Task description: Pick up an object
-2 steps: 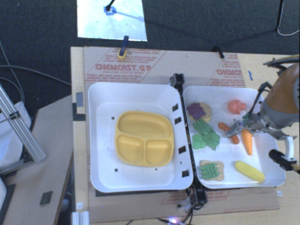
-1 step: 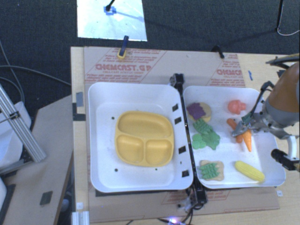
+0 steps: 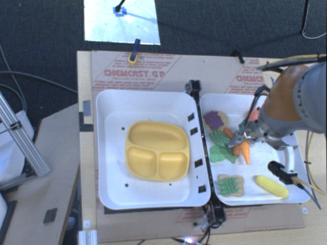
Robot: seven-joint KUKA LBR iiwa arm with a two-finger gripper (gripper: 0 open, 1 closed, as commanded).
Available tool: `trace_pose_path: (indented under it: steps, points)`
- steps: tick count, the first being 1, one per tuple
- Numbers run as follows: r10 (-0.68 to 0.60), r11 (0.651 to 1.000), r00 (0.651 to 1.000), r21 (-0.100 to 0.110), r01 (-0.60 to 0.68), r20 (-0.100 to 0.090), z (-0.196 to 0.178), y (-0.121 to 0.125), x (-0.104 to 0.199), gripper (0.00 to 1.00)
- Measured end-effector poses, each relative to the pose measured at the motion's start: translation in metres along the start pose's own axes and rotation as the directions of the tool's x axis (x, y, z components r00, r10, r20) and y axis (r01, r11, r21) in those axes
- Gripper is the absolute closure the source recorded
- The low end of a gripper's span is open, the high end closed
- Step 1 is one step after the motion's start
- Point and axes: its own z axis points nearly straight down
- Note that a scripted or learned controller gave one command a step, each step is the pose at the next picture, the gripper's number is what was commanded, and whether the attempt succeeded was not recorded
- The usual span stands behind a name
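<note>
My gripper (image 3: 239,138) hangs low over the middle of the right bin (image 3: 240,100), reaching in from the right. Its tip is right at the thick end of an orange carrot (image 3: 246,152), which points toward the front of the bin. Green leafy pieces (image 3: 220,138) lie just left of the tip, with another green piece (image 3: 223,155) in front of them. A purple grape bunch (image 3: 215,119) sits at the back left of that bin. Whether the carrot is between the fingers is hidden from this angle.
A yellow corn cob (image 3: 272,186) and a tan cookie with green topping (image 3: 231,185) lie at the right bin's front. The left bin (image 3: 110,137) holds a yellow divided plate (image 3: 156,150). A black clip divider (image 3: 198,131) runs between the bins.
</note>
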Motion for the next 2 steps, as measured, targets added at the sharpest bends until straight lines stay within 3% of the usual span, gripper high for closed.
trace_pose_path:
  steps: [1,2]
  points:
    - [-0.003,1.0,1.0,-0.014,0.003,0.002,-0.098,0.065,0.078,1.0]
    - [-0.002,1.0,1.0,0.0,0.002,-0.001,-0.091,0.056,0.167,1.0]
